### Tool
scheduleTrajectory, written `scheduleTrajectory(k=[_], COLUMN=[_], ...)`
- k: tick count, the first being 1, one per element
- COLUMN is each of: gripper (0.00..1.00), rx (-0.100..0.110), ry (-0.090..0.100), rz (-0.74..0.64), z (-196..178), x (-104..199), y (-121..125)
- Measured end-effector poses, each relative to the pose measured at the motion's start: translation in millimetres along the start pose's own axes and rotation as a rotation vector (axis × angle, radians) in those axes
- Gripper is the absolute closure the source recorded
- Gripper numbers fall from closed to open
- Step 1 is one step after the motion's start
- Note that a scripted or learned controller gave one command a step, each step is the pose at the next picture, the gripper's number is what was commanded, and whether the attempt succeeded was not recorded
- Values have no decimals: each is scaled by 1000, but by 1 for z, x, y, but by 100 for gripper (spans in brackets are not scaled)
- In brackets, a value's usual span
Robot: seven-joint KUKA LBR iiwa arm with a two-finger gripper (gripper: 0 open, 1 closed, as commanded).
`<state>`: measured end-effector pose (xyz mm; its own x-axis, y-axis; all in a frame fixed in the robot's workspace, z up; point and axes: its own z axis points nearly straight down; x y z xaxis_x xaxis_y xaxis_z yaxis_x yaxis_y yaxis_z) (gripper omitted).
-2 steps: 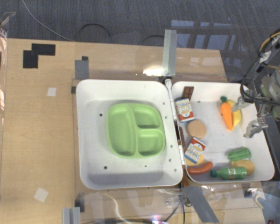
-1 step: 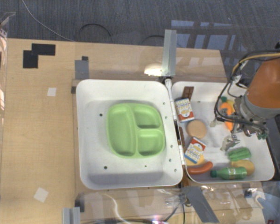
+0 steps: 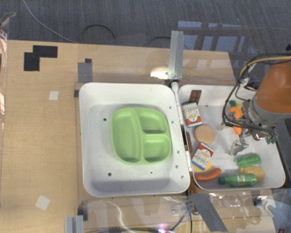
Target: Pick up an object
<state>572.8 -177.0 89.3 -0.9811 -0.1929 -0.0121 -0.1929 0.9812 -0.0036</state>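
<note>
My pincer [image 3: 239, 146] hangs low inside the right bin [image 3: 218, 97], under my grey wrist and the orange band of my arm [image 3: 280, 89], which comes in from the right. From this angle I cannot tell how far apart its tips stand, and I see nothing between them.

Just below the pincer lies a green pepper-like piece [image 3: 248, 159], close to the tips; whether they touch it I cannot tell. Further below it sit a yellow piece [image 3: 253, 172] and a green bottle [image 3: 238, 180] lying on its side along the bin's near wall. Left of the bottle, a red sausage [image 3: 207, 174] lies against the same wall.

To the left of the pincer, near but apart, is a round tan bun [image 3: 205, 134]. Below the bun is a small carton [image 3: 202, 157] with a red and white label, tilted; above the bun is a second little carton [image 3: 191, 113], and above that a dark brown bar [image 3: 195, 96] by the bin's far edge. Just above the pincer, partly behind my cables, an orange piece [image 3: 236, 112] peeks out.

Well to the left, across the divider, the left bin [image 3: 94, 178] holds a green divided tray [image 3: 140, 135]. Both bins rest on the wooden table [image 3: 34, 144].
</note>
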Motion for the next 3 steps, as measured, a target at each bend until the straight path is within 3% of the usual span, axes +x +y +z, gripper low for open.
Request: scheduleTrajectory(k=[1, 2, 3], gripper=[100, 100, 100], rx=[5, 0, -6], ry=[-16, -6, 11], rz=[-5, 31, -199], z=[-12, -176, -70], x=[-6, -45, -14], y=[0, 58, 8])
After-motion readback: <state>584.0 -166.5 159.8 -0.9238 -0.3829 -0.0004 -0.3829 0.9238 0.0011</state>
